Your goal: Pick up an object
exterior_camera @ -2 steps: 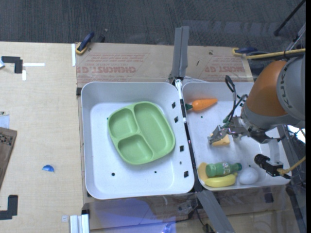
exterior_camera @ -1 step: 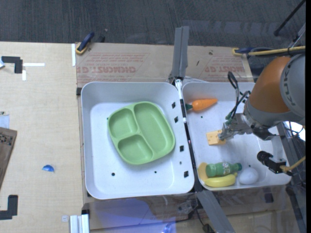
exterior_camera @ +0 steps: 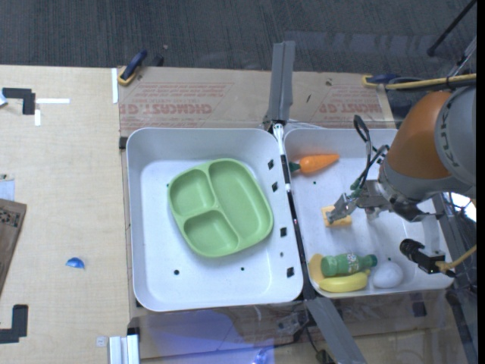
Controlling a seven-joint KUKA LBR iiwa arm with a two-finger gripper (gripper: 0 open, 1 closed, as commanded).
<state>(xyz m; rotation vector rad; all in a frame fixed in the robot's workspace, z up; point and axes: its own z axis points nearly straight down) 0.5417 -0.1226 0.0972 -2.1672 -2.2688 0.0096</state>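
In the right bin (exterior_camera: 424,283) lie an orange carrot (exterior_camera: 317,162) near the back left, a small yellow block (exterior_camera: 335,218) in the middle, and a green bottle (exterior_camera: 347,264), a yellow banana (exterior_camera: 341,282) and a white egg-shaped object (exterior_camera: 388,275) along the front wall. My gripper (exterior_camera: 347,204) hangs low over the bin's middle. Its tip is right at the yellow block's upper right edge. The grey arm with its orange band (exterior_camera: 424,139) reaches in from the right.
The left bin (exterior_camera: 151,279) holds a green three-compartment plate (exterior_camera: 220,206). A grey divider post (exterior_camera: 281,82) stands behind the seam between the bins. Cables (exterior_camera: 365,139) trail beside the wrist over the right bin.
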